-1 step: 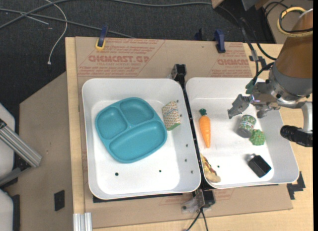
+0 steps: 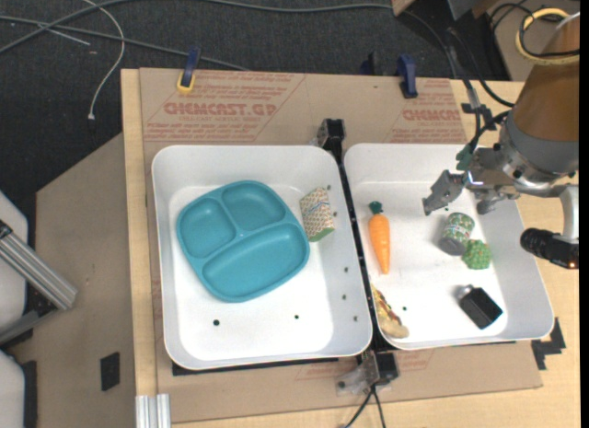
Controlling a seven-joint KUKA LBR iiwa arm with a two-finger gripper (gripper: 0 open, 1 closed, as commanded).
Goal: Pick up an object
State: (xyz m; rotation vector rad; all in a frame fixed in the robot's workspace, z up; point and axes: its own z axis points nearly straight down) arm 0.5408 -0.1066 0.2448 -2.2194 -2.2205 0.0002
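In the right bin (image 2: pixel 525 325) lie an orange toy carrot (image 2: pixel 379 242), a small patterned can (image 2: pixel 456 231), a green knobbly piece (image 2: pixel 477 254), a black block (image 2: pixel 480 306) and a yellowish peel-like item (image 2: pixel 388 314). My gripper (image 2: pixel 461 196) hangs over the bin's upper right part, just above the can. Its fingers (image 2: pixel 439 196) are spread open with nothing between them. The can and the green piece touch each other directly below the gripper.
The left bin (image 2: pixel 175 325) holds a blue divided plate (image 2: pixel 243 238) and a patterned paper cup (image 2: pixel 317 213) lying by its right wall. Blue clamps (image 2: pixel 190 68) hold the cardboard bench top. Cables and a box crowd the far right.
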